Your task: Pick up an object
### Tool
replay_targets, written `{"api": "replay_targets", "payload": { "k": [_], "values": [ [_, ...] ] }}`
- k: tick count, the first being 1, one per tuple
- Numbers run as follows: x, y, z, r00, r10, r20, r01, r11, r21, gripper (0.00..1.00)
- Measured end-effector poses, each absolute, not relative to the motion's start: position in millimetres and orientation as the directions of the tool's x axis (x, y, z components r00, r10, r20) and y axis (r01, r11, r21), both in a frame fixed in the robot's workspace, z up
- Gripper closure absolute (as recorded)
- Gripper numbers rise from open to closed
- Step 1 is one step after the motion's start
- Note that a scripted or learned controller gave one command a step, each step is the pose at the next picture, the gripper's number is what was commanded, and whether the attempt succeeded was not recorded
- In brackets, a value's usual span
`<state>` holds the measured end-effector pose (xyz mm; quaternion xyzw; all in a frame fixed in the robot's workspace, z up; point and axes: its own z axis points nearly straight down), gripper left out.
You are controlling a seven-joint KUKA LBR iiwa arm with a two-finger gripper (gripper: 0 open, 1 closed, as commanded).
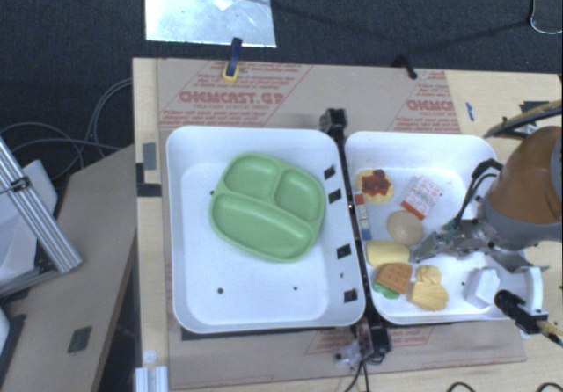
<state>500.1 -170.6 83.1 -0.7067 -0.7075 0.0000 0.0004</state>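
From my screen I see the arm (528,192) reaching into the right bin (457,148), and I use this bin as my reference. The gripper (433,247) is low near the middle of it, just beside a round beige piece (405,227) and a pale yellow piece (387,253); I cannot tell how it stands. At the near edge lie a waffle (393,278) and a yellow pastry (429,292). Toward the far side are a red and yellow toy (376,185) and a small packet (422,196). Left of this bin, the other bin (189,232) carries a green divided plate (266,206).
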Motion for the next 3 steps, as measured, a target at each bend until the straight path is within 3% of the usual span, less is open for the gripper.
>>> {"api": "replay_targets", "payload": {
  "k": [1, 3],
  "values": [
    [501.0, -171.0, 94.9, -0.001, 1.0, -0.001, 1.0, 0.001, 0.003, 1.0],
    [511.6, -187.3, 215.0, -0.004, 1.0, -0.003, 1.0, 0.004, 0.007, 1.0]
  ]
}}
